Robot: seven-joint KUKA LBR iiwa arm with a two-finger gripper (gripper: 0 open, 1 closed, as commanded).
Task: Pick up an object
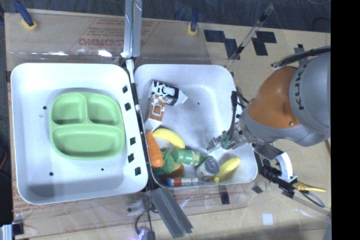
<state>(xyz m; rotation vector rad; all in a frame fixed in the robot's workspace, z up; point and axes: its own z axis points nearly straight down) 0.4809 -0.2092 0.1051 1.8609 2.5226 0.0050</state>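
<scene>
Toy food [180, 154] crowds the right bin [194, 78]; end effector [220, 141] hovers above, grip state unclear.

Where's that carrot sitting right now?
The carrot lies in the right bin, hard against its left wall toward the near end, just below the yellow banana and beside the pile of toy food.

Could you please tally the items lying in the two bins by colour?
Green: 2, the divided plate and a bottle
Yellow: 2, both bananas
Orange: 1, the carrot
Black, white and orange: 1, the packet
Total: 6, small clutter excluded.
</scene>
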